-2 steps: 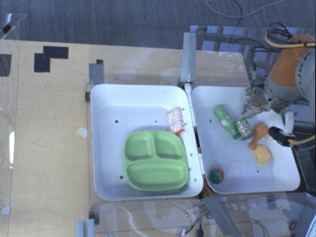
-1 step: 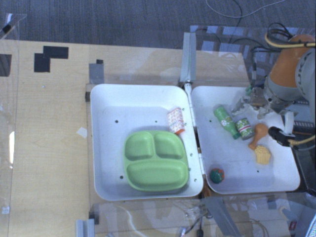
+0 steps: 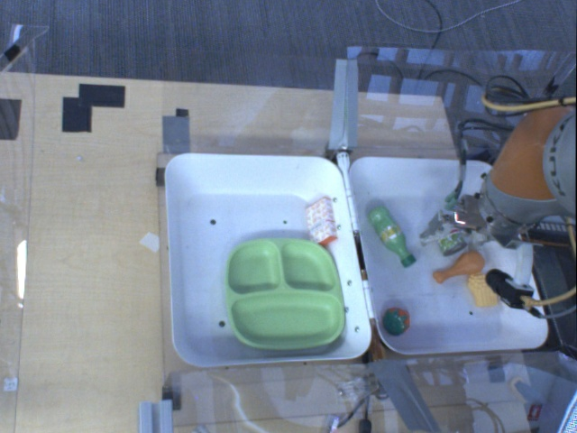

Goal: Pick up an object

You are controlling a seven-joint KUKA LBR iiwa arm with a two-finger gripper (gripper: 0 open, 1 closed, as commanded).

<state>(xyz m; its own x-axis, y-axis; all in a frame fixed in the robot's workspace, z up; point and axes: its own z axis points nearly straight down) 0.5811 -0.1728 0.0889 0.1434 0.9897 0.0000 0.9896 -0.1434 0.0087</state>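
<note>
Over right bin (image 3: 424, 332), gripper (image 3: 453, 226) just right of green bottle (image 3: 391, 234).
Finger state: cannot tell. Bottle looks light, rigid, slick, likely to roll; grab mid-body across its width.

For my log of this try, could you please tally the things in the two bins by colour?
Green: 3, the divided plate, the bottle and the small ball
Orange: 1, the drumstick-shaped toy
Yellow: 1, the flat piece
Red and white: 1, the packet
Total: 6
</note>
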